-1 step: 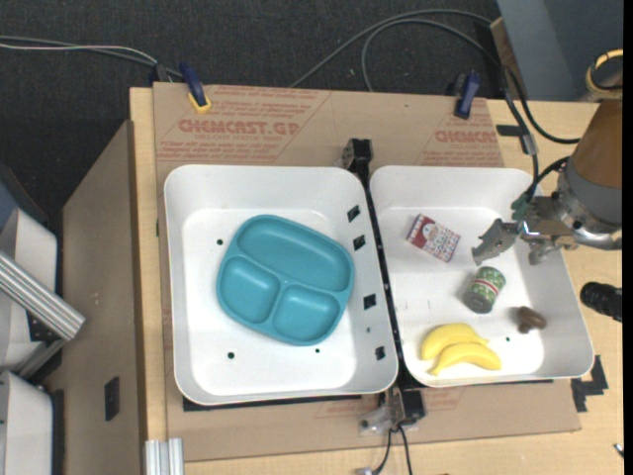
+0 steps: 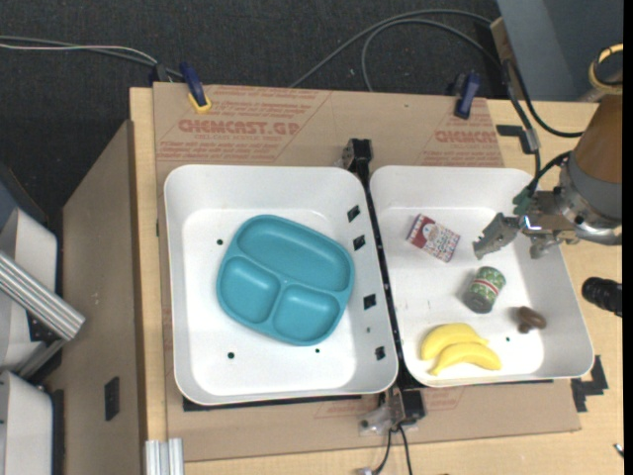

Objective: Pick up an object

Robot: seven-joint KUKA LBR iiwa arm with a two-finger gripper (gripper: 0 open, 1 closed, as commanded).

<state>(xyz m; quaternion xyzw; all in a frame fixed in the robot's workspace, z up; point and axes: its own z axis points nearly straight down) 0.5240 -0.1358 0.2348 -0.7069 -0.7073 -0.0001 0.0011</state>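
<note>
The claw (image 2: 516, 234) was held above the right bin (image 2: 554, 295), near its far right corner, with its fingers spread apart and nothing seen between them, presumably so that it could be lowered over something. Four loose things were laid out well apart in that bin, likely so each could be taken singly: a small can (image 2: 485, 288) nearest the claw, a red-and-white packet (image 2: 433, 237), a banana (image 2: 458, 349) and a small brown lump (image 2: 529, 318). A blue divided plate (image 2: 285, 279) was kept alone in the left bin (image 2: 188, 295).
</note>
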